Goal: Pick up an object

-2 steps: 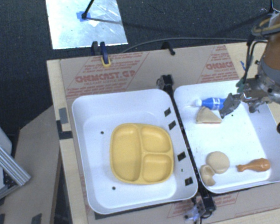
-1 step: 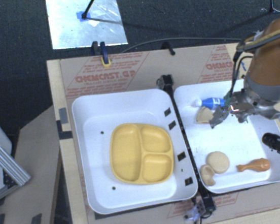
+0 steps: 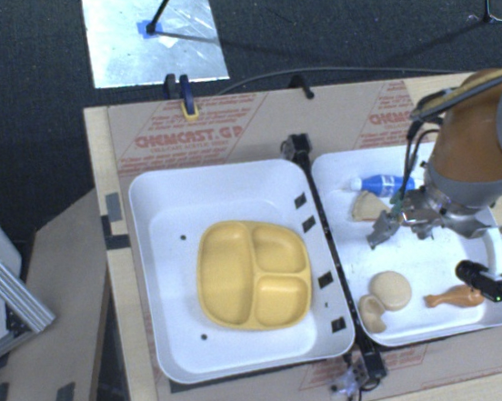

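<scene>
Since you cannot tell whether the tool [image 3: 383, 229] is apart, beware. It could shove the blue bottle [image 3: 380, 185] at its twelve o'clock.

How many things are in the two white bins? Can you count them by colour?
Yellow: 1, the divided plate
Blue and white: 1, the bottle
Beige: 3, the lump by the bottle, the round piece, the small piece
Orange-brown: 1, the long piece
Total: 6
</scene>
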